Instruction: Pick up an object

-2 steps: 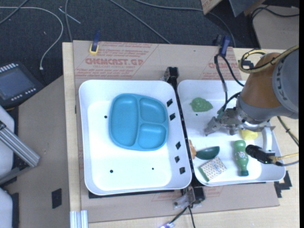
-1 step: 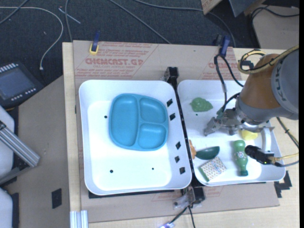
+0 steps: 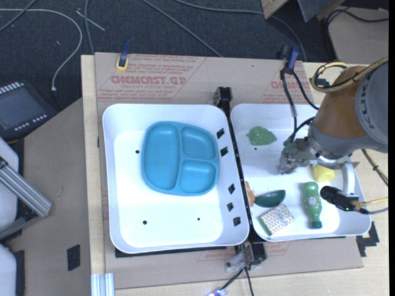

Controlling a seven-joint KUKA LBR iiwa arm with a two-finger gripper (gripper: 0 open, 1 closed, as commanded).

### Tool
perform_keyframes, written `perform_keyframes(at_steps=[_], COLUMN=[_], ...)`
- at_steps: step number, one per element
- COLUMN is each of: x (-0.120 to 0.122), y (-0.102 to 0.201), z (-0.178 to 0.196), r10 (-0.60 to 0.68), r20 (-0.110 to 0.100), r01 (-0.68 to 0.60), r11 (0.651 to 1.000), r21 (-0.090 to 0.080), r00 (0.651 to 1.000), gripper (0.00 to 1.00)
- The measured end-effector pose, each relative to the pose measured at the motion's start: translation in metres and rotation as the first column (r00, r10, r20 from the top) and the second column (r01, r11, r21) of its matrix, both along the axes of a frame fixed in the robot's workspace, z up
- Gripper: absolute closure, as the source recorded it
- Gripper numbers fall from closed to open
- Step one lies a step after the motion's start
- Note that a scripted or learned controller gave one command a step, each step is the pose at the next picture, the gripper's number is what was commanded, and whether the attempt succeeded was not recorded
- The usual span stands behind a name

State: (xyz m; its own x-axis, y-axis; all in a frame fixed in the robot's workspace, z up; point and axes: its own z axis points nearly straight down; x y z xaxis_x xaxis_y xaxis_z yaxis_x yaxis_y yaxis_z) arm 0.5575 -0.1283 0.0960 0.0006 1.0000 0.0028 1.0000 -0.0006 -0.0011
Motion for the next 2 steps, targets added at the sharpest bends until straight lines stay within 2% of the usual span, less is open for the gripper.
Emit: perform_keyframes(at_steps=[1, 2], x=[0.01, 0.009], y=[0.005, 0.015], z=[0.056, 0.106], r10=[0.003, 0.003], r20=[0.006, 0.007], r01=[-0.003, -0.003], r11=[1.0, 1.0], r21=[-0.003, -0.003], r00=[1.0, 1.0], gripper=[1.0, 1.0])
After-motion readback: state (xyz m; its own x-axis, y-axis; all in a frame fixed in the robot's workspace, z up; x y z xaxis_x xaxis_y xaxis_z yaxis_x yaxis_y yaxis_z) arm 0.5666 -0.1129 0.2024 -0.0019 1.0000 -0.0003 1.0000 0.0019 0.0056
